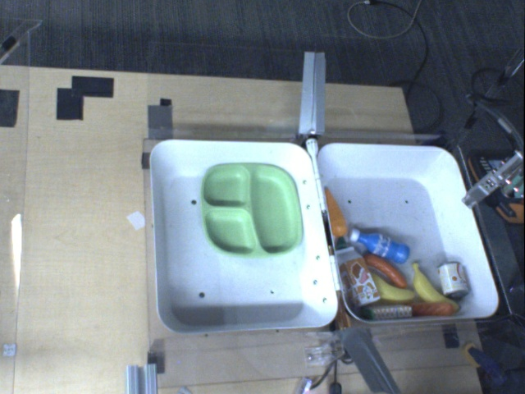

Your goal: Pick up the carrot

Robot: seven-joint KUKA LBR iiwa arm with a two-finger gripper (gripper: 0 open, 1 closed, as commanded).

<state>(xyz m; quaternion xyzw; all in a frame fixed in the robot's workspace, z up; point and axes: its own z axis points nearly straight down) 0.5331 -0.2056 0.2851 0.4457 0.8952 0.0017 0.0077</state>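
Carrot (335,212) lies in the right bin (426,171), along its left wall, just above the blue-capped bottle (379,245). Near it (lower down) sit a banana (426,286), a small can (452,279) and a snack packet (360,281). A green divided plate (251,208) rests in the left bin (176,245).

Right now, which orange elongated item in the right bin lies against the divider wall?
The long orange carrot, alone along the right bin's left wall. The orange-red pepper-like piece lies mid-pile, between the blue-capped bottle and the yellow banana.

Fixed overhead camera, slanting down on both bins (164,220)
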